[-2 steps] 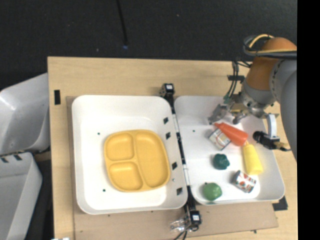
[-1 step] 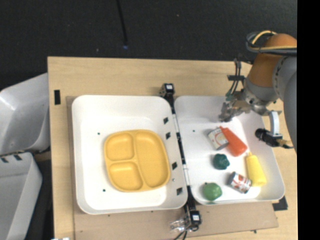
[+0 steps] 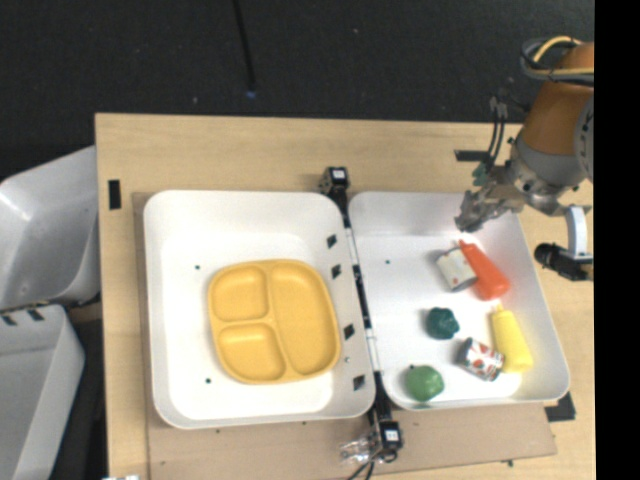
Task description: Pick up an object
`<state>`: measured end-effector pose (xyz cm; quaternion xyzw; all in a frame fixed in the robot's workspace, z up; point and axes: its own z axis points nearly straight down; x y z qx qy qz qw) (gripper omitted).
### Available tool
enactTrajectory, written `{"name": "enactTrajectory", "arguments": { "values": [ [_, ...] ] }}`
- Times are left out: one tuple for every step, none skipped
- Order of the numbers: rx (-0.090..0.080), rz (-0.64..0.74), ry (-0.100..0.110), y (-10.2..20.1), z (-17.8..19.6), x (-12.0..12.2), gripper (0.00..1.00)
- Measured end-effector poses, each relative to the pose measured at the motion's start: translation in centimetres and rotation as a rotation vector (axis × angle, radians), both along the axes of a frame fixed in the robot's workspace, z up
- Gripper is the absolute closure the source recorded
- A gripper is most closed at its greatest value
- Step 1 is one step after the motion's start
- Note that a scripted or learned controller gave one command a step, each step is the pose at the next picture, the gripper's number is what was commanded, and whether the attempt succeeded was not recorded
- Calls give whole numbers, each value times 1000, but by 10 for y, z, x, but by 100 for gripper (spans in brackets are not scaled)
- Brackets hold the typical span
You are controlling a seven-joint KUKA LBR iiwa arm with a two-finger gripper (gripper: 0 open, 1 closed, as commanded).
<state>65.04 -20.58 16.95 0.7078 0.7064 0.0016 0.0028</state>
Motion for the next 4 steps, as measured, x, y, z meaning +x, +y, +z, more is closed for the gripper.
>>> {"name": "enactTrajectory", "arguments": {
  "values": [
    [0,-3,0,-1,47,-6,100],
    [-1,5,-2,3,111,-3,100],
    [2,8,4,49,116,-23,100],
    [1,6,8,95,98,-44,100]
  ]
}}
